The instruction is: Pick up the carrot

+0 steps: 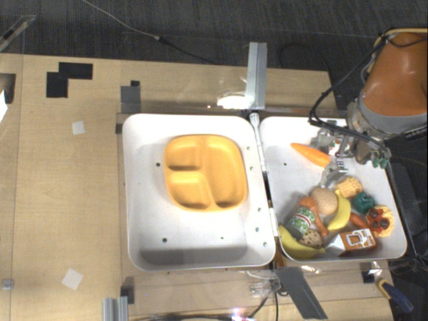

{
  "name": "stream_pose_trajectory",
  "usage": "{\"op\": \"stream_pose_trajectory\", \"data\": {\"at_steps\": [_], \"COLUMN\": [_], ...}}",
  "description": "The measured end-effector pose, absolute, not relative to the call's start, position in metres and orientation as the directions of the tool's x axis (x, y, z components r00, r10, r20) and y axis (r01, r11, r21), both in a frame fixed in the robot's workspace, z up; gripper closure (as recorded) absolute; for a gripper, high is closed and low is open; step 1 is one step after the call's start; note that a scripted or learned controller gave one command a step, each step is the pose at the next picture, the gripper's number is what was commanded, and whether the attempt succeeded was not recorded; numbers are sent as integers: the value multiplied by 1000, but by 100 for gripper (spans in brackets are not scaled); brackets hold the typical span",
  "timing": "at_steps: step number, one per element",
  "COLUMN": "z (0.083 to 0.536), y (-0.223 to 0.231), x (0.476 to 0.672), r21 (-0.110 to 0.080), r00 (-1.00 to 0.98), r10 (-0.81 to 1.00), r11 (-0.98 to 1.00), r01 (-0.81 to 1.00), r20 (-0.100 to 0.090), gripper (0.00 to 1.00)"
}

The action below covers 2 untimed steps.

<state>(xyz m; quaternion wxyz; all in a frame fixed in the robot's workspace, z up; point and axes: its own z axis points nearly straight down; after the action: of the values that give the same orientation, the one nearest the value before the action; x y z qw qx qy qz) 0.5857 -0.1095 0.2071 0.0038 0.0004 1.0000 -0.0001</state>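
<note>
Claw [332, 174] hangs over right bin [281, 136], fingers' spread hard to judge, nothing visibly between them. Carrot [310, 154] lies at claw's 10 o'clock, just beside. Toy-food heap [334, 221] at claw's 6 o'clock. Yellow tray [202, 171] sits in left bin [144, 179].

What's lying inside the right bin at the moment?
The carrot lies apart near the far wall of the right bin. Nearer, a heap: banana, can, corn, carton. What lies beneath the heap is hidden.
</note>
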Motion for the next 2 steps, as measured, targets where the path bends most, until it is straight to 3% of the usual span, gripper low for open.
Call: {"op": "stream_pose_trajectory", "data": {"at_steps": [1, 2], "z": [90, 88], "y": [-106, -83], "x": [593, 653], "r21": [-3, 1], "r00": [-999, -1000], "r10": [-36, -5], "r11": [999, 1000], "r01": [-36, -5], "r20": [-18, -14], "gripper": [0, 0]}}
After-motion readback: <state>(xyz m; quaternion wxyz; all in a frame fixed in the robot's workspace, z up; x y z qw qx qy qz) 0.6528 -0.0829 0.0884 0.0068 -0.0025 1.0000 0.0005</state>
